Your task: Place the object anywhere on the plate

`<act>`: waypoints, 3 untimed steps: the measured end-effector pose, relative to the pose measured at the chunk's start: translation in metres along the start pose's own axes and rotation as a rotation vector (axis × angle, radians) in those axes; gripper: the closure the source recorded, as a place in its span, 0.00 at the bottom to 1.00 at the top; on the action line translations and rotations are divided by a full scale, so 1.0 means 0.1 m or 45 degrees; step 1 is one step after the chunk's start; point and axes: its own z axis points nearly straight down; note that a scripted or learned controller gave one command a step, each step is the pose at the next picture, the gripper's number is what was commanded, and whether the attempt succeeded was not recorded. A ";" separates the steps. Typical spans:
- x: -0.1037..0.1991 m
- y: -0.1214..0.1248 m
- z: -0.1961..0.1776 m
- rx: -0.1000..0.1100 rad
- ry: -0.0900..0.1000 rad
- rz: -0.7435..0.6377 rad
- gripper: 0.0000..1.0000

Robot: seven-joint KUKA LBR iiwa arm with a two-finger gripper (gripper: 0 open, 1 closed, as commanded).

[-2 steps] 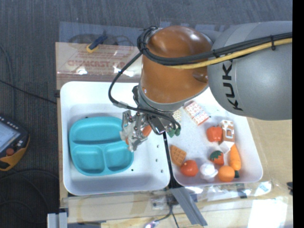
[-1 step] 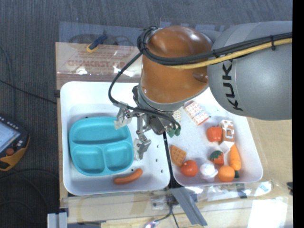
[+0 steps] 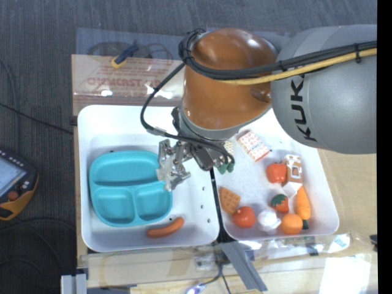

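Over plate (image 3: pixel 128 192) right edge: jaws seemingly parted, holding nothing.

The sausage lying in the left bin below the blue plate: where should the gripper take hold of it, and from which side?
Best at the middle of the sausage, coming straight down from above. It lies flat on the floor of the left bin, long and thin, slightly curved, with free space around it. The fingers should probably close across its narrow width, not along its length. The blue plate sits just above it in the camera view, apart from it.

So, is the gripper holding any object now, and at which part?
Nothing shows between the fingers of the gripper, which is over the right edge of the blue plate. The sausage lies in the bin, beside the plate.
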 end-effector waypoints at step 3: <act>-1.05 -0.47 -0.50 -0.004 -0.001 -1.203 1.00</act>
